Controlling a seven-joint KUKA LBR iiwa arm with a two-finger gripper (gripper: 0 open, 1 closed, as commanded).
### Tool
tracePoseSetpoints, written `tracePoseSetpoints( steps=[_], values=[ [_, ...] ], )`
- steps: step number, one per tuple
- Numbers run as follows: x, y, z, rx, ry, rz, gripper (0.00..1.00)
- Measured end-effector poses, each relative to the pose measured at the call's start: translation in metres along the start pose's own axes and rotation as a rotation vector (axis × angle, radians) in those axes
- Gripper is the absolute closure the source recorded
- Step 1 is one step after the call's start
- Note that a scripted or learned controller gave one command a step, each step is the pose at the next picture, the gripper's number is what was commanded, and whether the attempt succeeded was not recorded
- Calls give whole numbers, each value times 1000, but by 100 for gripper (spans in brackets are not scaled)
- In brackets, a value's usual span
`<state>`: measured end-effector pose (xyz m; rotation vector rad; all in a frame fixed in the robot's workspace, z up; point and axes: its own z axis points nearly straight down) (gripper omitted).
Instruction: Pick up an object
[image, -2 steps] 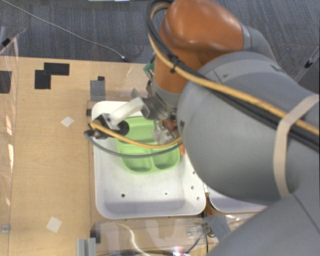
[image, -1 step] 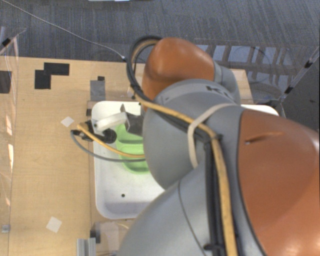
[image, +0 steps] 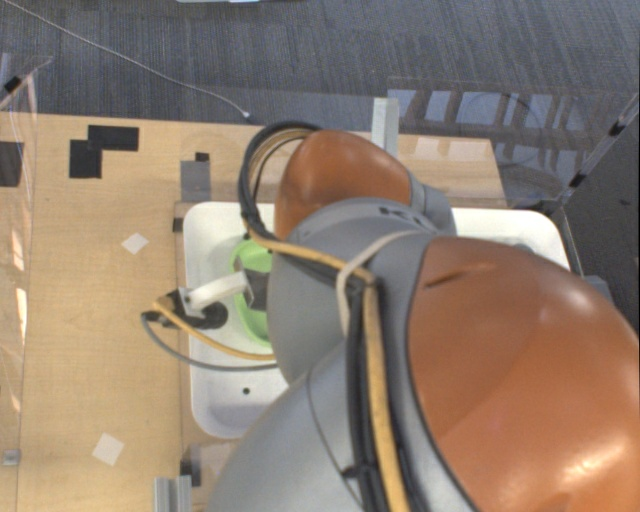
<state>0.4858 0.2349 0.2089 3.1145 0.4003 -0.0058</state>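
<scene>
The arm's big grey and orange body (image: 420, 330) covers most of the camera view and hides the gripper's tips. A bright green object (image: 252, 262) shows in the left bin (image: 205, 230), partly under the arm, with more green lower down at the arm's edge. A white cylindrical part (image: 213, 292) and a black fitting (image: 205, 315) with yellow cable stick out to the left over the bin's left wall. What lies between the fingers is hidden.
The right bin (image: 530, 232) peeks out behind the arm at the upper right. The wooden bench (image: 90, 300) spreads to the left with black markers and small white squares. A clear panel edge stands at far left. Black cables loop over the arm's top.
</scene>
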Motion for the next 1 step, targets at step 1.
tracePoseSetpoints(
  steps=[1],
  values=[
    [1, 0, -51, 0, 6, -574, 100]
  ],
)
